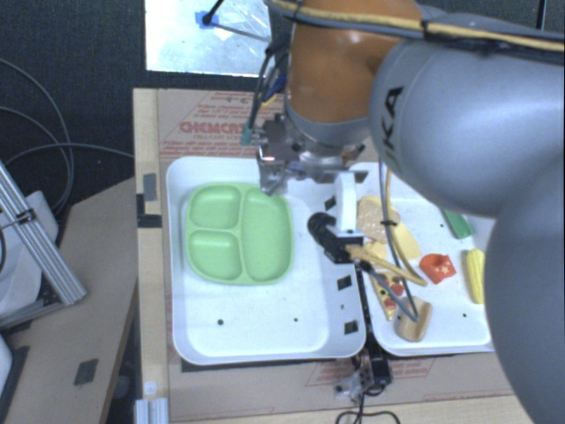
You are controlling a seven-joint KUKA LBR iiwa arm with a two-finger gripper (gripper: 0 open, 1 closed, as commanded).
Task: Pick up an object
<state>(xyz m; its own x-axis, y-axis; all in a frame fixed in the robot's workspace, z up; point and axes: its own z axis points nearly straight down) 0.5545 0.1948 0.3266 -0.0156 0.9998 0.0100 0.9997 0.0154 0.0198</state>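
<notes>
A light green divided plate (pixel 238 234) lies flat in the left white bin (pixel 190 325), toward its back. My gripper (pixel 272 180) hangs over the plate's far right corner, close to the bin's back wall, largely covered by the wrist. Nothing shows in its grasp. The right bin (pixel 441 341) holds an orange-red block (pixel 438 267), a yellow corn cob (pixel 475 275), a green piece (pixel 457 225), a pale yellow item (pixel 378 212) and a tan wooden piece (pixel 413 321).
The big grey arm with its orange band covers the right bin's back and right side. A brown cardboard sheet (pixel 203 122) lies under both bins. Metal rails (pixel 40 254) and cables stand off the bench's left.
</notes>
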